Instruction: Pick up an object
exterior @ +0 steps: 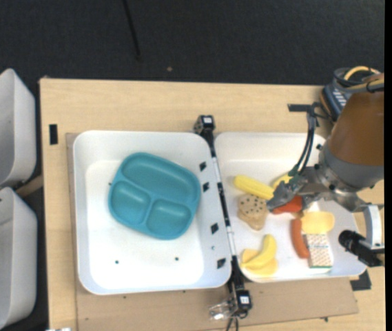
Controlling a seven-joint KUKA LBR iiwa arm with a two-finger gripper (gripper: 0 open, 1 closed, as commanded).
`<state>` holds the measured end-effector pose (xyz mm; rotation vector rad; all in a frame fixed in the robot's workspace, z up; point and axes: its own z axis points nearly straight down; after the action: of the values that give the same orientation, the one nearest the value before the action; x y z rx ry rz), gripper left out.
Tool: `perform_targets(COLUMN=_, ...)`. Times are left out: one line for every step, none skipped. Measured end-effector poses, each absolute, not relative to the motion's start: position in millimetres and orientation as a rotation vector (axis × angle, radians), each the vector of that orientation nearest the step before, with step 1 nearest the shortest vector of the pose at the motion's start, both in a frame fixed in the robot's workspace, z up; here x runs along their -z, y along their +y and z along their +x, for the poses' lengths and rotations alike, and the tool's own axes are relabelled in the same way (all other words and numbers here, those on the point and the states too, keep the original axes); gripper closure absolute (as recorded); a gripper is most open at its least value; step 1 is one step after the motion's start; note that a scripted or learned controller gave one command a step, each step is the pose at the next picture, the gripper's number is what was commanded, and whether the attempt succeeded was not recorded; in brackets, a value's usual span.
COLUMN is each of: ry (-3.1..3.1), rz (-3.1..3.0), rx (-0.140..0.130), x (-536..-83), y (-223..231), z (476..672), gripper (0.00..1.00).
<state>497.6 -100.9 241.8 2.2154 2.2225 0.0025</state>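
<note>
End effector down among the toy food, nothing lifted yet

Red piece sits right under the end effector in the right bin, beside the corn cob; can't tell its grip. Teal plate is alone in the left bin.

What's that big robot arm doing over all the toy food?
The robot arm's hand is down in the right bin, among toy food: a yellow corn cob, a holey cracker, a banana and a red sausage. It's trying to pick something up. The left bin holds a blue divided plate.
</note>
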Motion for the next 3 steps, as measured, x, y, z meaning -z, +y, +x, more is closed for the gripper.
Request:
perform_targets(ry=2.223, rz=2.215, rx=-0.001, x=-250.8, y=-98.9, z=548.6, gripper=1.0)
perform_targets(ry=2.224, rz=2.215, rx=-0.002, x=-254.6, y=-96.4, z=600.9, gripper=1.0)
perform_targets(ry=2.223, rz=2.215, rx=0.001, x=-246.0, y=-94.5, z=650.5, gripper=1.0)
